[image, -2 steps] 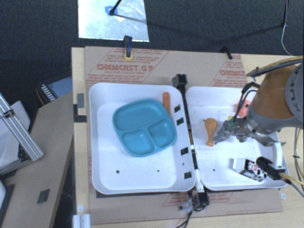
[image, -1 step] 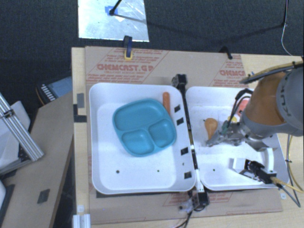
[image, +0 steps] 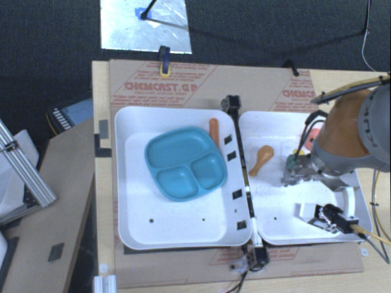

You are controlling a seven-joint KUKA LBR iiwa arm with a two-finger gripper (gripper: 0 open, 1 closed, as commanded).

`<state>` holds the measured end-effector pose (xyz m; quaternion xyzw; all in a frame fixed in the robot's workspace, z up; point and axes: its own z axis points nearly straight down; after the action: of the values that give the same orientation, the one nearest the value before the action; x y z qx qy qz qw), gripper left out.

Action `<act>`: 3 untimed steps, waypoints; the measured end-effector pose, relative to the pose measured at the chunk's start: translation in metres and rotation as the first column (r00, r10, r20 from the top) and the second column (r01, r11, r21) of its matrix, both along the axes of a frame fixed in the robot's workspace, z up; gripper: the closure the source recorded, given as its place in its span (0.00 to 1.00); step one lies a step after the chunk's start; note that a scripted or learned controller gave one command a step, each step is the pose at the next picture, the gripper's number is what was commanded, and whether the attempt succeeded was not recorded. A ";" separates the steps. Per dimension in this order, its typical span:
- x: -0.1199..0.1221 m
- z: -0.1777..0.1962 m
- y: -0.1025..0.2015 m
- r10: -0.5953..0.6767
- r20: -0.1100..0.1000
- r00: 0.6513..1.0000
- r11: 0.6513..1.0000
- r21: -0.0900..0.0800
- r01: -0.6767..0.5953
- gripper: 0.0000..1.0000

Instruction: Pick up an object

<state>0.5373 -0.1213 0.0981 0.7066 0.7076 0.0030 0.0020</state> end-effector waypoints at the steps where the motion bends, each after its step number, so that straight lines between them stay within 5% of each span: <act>1: -0.001 0.064 -0.004 0.002 0.000 1.000 1.000 -0.003 -0.002 1.00; 3: 0.002 0.136 -0.014 0.003 -0.002 1.000 1.000 -0.003 -0.003 1.00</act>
<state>0.5397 -0.1354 0.2336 0.7057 0.7085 0.0012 0.0022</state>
